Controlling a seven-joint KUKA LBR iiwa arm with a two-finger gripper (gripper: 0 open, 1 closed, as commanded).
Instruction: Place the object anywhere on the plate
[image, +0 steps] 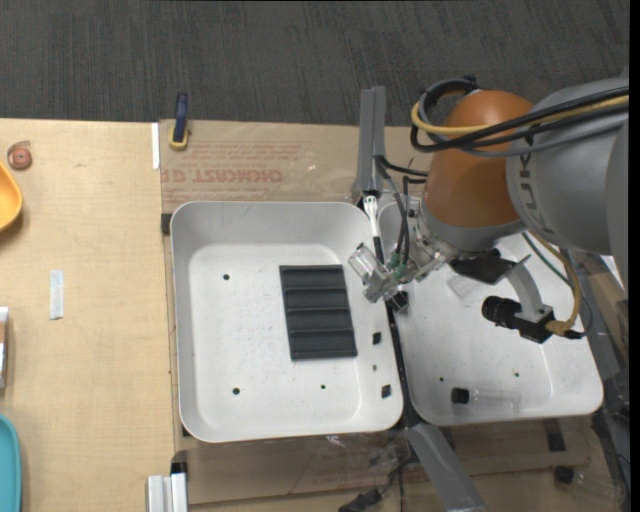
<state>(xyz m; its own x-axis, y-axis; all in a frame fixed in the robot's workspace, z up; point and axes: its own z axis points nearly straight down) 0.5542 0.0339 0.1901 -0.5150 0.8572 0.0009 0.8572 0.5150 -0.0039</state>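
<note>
A black ribbed plate (318, 312) lies flat in the middle of the left white bin (200, 330). My gripper (378, 278) hangs over the wall between the two bins, just right of the plate's upper right corner. A small black piece (398, 299) sits right under the gripper's tip; whether it is held cannot be made out. The orange wrist band and grey arm cover the upper part of the right bin (560, 390).
Two small black blocks (376, 338) (386, 391) lie by the left bin's right wall. Another black block (459, 396) rests near the right bin's front edge beside a clear piece (492, 398). A black cable connector (515, 315) hangs over the right bin.
</note>
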